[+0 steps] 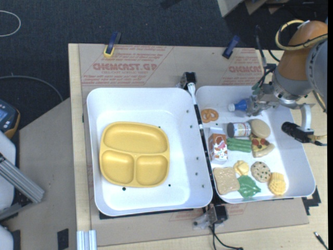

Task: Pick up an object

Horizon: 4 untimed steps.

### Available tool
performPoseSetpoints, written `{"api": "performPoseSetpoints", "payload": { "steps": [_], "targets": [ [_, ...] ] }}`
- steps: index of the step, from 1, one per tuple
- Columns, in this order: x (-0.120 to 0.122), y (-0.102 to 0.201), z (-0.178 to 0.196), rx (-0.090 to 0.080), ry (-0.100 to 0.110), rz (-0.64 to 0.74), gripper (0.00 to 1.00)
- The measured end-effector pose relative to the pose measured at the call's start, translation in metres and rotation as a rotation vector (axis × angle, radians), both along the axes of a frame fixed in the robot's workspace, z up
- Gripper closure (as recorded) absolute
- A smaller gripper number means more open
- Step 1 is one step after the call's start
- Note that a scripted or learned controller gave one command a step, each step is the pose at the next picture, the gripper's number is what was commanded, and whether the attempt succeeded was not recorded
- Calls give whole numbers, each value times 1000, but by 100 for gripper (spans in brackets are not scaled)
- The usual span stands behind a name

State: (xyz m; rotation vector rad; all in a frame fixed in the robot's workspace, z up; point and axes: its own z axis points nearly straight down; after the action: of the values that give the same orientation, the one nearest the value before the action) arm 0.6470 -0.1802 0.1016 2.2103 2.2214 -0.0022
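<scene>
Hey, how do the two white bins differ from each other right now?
The left bin holds one thing, a yellow divided plate lying flat; the right bin holds many small toy foods, such as a pretzel, a cookie and a pizza slice. The left bin looks larger than the right bin. The tool is over the right bin's far end, not the left bin. Both are shallow, white and side by side.

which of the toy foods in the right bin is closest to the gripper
The small blue-and-white piece at the bin's far edge, right beside the gripper; the other foods lie nearer the camera.
</scene>
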Motion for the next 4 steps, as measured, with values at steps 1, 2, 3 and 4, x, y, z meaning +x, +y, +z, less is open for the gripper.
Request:
{"api": "performPoseSetpoints", "payload": {
  "steps": [1,2,3,4],
  "targets": [
    [0,10,53,4,-3,-3,100],
    [2,12,97,4,-4,-3,100],
    [4,12,126,4,-2,-4,100],
    [8,75,132,8,3,1,100]
  ]
}}
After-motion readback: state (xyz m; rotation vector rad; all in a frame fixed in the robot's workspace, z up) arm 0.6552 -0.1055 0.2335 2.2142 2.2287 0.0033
